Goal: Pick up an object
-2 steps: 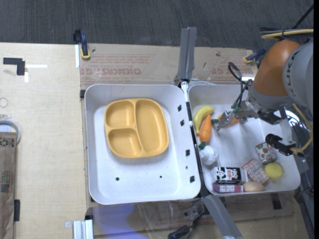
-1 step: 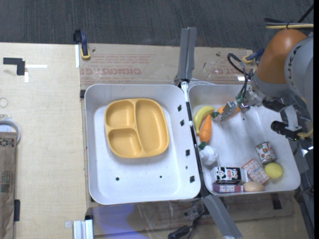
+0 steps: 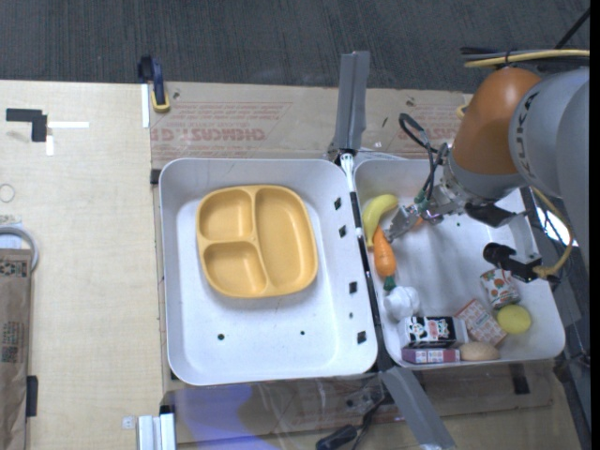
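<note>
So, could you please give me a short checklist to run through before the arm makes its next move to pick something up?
1. Claw is over the right-hand shallow white bin: ok.
2. A target lies near the claw, namely the curved yellow toy banana and the orange toy carrot just left of it: ok.
3. Nothing sits between the claw's fingers yet: cannot tell, the tips are too small to read.
4. Banana and carrot are separated enough to take one alone: not ok, they look touching.
5. Target stands off the bin wall: not ok, both lie by the left wall.
6. The yellow three-compartment plastic plate sits in the left bin, away from the arm: ok.
</note>
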